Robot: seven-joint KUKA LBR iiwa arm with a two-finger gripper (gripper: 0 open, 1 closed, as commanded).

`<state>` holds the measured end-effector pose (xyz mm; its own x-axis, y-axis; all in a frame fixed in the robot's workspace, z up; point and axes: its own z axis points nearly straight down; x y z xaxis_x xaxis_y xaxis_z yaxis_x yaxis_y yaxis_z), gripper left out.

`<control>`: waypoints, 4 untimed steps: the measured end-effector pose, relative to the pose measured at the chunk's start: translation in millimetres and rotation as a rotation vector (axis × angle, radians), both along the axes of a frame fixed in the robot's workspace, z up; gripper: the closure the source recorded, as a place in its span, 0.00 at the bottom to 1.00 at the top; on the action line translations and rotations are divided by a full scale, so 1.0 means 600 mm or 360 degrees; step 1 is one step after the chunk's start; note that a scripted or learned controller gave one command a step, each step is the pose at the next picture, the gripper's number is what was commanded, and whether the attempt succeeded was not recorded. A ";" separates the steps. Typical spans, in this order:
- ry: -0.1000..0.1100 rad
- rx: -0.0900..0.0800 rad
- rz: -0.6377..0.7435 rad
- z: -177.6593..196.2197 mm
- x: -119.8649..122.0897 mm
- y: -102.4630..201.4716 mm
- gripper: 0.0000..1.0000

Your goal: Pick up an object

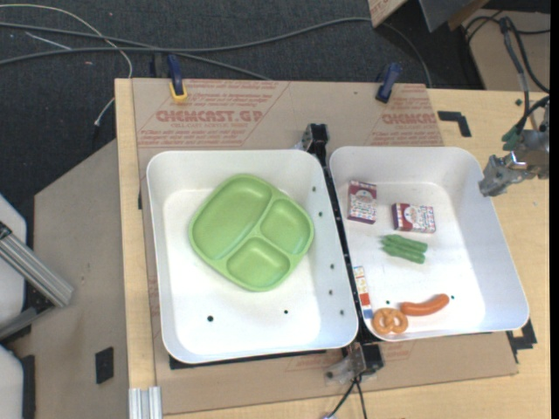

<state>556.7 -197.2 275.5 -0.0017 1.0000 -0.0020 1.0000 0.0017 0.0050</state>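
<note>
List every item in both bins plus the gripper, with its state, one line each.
green divided plate: flat, upright, in left bin.
two small cartons: lying flat, apart, in right bin.
green beans: lying loose.
sausage: lying near front wall.
pretzel: lying beside sausage.
gripper: at right bin's rim, holding nothing visible.

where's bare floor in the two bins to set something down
Left bin: a bare strip along the near wall, below the green divided plate, and a narrower one to its left. Right bin: bare along the right wall, past the red carton and green beans. Crowded: the near left corner, with pretzel, sausage and a small packet.
</note>
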 end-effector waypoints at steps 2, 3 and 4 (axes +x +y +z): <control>0.0010 0.0006 0.0002 0.026 0.003 0.093 1.00; 0.0011 0.0006 0.0002 0.007 0.006 0.162 1.00; 0.0011 0.0006 0.0003 0.006 0.006 0.259 1.00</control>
<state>560.3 -41.7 279.2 -0.0036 1.0000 0.0017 1.0000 0.0036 -0.0020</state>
